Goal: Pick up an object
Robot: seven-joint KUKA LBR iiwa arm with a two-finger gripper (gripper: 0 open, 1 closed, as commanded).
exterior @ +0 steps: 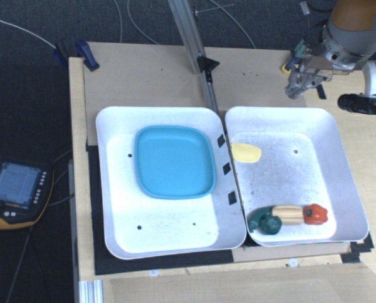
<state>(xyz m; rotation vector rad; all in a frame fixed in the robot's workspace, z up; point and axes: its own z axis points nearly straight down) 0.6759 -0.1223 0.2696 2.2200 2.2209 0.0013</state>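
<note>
Four objects wait in the right bin; my gripper, grasp unreadable, hovers at twelve o'clock, awaiting descent.

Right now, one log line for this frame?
phase: pre-grasp | gripper: above bench, beyond right bin | right bin: yellow piece, green-tan-red toy | left bin: blue plate

Light wooden bench on dark carpeted floor. Thin pale cables loop across floor beyond bench. Handheld control pendant with lit screen lies on floor left of bench. Metal rail slants over bench's far side. Blue clamp at far-left corner. Lighting even, shadows soft.
</note>
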